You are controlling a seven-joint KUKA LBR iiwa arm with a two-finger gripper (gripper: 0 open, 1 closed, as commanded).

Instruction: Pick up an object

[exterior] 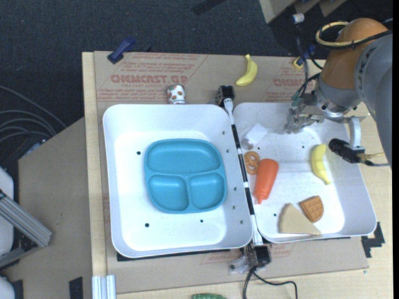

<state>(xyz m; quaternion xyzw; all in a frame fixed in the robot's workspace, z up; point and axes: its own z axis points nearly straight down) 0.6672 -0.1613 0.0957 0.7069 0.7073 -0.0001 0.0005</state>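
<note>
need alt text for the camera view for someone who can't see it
Seen from above, a grey and orange robot arm reaches from the right, its end effector over the far edge of the right bin, which holds a carrot, a banana and other toy foods. The left bin holds a blue divided plate.

Dark carpet all around, cardboard-topped desk in the middle.
Dark blue floor surrounds the desk, grey cables loop at left, even light overhead.
</note>
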